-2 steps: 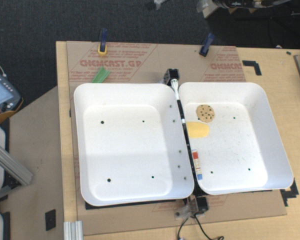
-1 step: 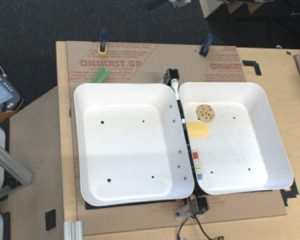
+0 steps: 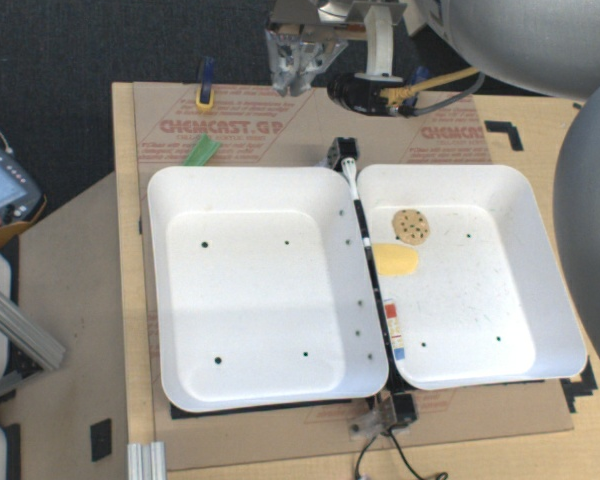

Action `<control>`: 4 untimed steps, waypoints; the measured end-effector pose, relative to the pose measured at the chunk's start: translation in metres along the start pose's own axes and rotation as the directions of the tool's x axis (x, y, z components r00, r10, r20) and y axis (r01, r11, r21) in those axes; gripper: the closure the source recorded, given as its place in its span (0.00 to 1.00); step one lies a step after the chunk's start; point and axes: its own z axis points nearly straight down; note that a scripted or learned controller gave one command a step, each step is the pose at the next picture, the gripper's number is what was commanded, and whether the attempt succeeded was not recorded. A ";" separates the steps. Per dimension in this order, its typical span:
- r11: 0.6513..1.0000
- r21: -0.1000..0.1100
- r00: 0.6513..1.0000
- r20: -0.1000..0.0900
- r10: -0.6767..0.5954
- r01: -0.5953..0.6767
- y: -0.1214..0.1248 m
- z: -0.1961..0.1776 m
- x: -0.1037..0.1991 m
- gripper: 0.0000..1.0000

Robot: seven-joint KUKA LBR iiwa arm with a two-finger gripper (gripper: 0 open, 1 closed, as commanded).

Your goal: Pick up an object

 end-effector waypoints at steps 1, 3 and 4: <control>0.999 -0.029 1.000 0.000 0.015 -0.015 -0.038 -0.091 -0.118 1.00; 1.000 -0.024 1.000 -0.008 -0.005 0.005 -0.110 -0.066 0.000 1.00; 1.000 -0.021 1.000 -0.007 -0.005 0.005 -0.154 -0.099 0.042 1.00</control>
